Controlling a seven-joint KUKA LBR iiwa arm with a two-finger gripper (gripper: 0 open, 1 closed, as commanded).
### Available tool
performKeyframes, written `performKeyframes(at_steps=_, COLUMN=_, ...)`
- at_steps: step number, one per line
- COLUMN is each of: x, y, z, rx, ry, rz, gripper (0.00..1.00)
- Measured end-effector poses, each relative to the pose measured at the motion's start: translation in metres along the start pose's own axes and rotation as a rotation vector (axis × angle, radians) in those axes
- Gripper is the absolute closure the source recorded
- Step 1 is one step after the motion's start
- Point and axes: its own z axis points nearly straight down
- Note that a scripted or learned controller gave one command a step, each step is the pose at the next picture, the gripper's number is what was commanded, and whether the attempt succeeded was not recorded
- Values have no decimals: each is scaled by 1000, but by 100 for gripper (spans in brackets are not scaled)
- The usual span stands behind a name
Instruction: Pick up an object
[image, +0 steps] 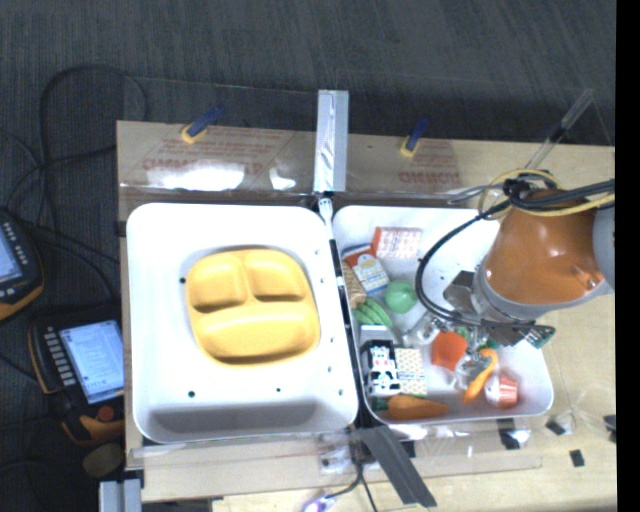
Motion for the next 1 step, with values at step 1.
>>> performKeyframes(at_steps=1, x=-18, y=27, z=9, rx=3, ry=2, rz=-42, gripper=0)
